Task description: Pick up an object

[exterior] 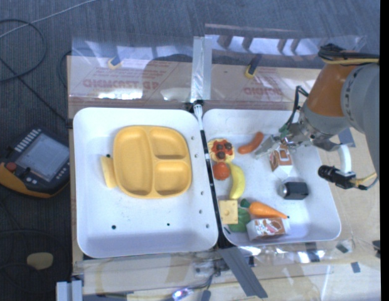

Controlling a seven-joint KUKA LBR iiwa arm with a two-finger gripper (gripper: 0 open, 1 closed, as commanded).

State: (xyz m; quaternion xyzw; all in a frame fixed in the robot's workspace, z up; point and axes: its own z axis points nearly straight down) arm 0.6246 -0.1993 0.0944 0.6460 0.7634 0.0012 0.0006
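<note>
Gripper (pixel 279 137) low in right bin (pixel 320 227), far side, touching small brown carton (pixel 281 160). Can't tell grip state. Nothing lifted yet. Carrot (pixel 265 210), banana (pixel 237 182), sausage (pixel 250 143) lie near. Pick not done.

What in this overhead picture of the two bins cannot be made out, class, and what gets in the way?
- End effector, camera view: finger state unreadable, too small and cluttered beside the small carton.
- Carton print: too small to read.
- Green item: mostly hidden under the carrot.
- Arm: cut off by the right edge.
</note>
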